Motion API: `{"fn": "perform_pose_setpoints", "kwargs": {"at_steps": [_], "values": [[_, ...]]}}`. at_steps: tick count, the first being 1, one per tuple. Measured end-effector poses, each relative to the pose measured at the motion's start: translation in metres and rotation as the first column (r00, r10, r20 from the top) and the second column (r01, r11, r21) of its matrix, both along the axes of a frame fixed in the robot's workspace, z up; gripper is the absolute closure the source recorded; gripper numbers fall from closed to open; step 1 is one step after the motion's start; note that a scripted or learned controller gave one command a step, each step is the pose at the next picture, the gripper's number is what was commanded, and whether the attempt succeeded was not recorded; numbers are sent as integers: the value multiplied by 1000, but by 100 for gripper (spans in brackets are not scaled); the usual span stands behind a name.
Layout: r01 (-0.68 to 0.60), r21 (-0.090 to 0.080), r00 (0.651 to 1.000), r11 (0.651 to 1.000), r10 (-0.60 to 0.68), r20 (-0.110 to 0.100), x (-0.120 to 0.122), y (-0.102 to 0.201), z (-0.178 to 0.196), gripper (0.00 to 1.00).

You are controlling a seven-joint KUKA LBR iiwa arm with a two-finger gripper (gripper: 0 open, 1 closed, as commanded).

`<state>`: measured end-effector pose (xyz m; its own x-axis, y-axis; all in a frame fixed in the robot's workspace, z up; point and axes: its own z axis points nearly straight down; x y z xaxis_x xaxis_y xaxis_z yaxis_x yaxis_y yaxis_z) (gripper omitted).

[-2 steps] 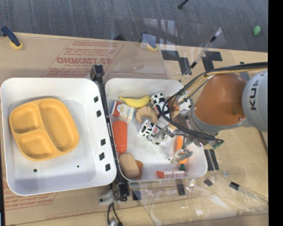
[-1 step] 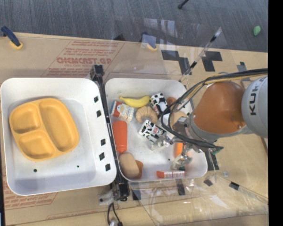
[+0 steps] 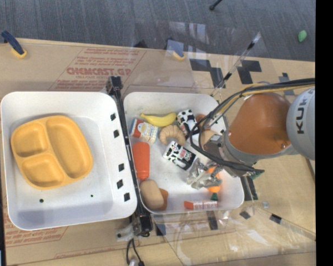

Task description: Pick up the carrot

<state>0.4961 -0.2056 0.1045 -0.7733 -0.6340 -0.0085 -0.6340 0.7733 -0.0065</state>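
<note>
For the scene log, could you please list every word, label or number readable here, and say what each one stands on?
"CHEMCAST GP": red print on the brown protective sheet above the left bin; the smaller red lines around it are too blurred to read.
"KU": black letters on the grey arm, cut off at the view's edge.
Small carton and flat packet in the right bin: labels too small to read.

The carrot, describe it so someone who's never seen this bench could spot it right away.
Look in the right bin, along its left wall by the divider. The carrot lies there lengthwise, between the small carton above it and the potato below. It is the one long, plain orange stick among them.
</note>
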Motion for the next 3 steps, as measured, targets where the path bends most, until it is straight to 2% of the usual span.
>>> {"fn": "perform_pose_setpoints", "kwargs": {"at_steps": [3], "values": [[-24,1,1000,1000,24,13,9,8,31,100]]}}
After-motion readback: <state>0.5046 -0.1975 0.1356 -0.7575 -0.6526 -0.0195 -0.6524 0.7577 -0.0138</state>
